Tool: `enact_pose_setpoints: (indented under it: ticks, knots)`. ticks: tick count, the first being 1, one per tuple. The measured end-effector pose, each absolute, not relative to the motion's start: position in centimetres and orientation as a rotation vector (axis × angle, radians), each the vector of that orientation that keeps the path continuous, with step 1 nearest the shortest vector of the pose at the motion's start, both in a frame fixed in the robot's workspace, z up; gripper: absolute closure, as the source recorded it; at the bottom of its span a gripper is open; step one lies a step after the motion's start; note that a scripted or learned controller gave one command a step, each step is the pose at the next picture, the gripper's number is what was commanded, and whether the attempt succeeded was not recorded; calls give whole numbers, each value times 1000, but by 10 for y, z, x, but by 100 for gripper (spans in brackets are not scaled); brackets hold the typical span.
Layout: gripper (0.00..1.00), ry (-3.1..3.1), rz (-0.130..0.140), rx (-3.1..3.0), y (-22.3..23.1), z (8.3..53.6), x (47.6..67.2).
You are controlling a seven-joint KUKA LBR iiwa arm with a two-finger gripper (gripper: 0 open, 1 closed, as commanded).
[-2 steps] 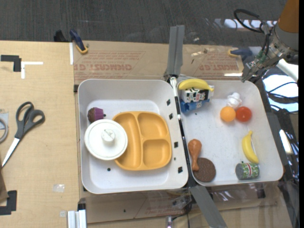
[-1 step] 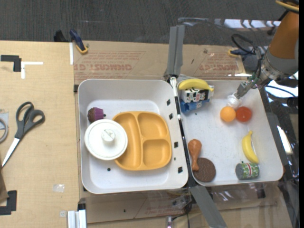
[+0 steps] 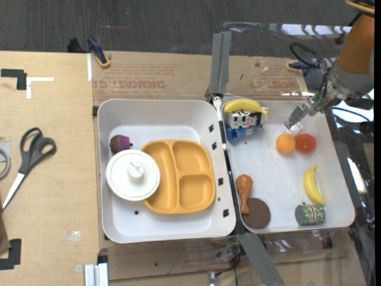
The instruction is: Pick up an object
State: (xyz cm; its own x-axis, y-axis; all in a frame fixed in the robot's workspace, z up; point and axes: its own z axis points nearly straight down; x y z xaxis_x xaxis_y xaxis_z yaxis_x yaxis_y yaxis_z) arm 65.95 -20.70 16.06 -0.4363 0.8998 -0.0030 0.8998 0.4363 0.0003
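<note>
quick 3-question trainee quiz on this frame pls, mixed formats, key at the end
1. True or false: the banana lies in the same bin as the yellow divided tray.
2. Which thing lies nearest the gripper? A) scissors B) orange C) white lid
3. Fill in: the small purple thing in the left bin sits just above the ____.

Key
1. False. The banana is in the right bin, the tray in the left.
2. B. The orange, with the tomato beside it, lies just below the gripper.
3. White lid.
</note>
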Motion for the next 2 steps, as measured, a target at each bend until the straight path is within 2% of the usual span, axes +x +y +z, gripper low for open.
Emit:
enact_pose_setpoints:
  ticks: [1,2]
  knots:
    - [0,2669,1,1655,-220,93,605]
    - [100,2670,-2,1648,-220,103,606]
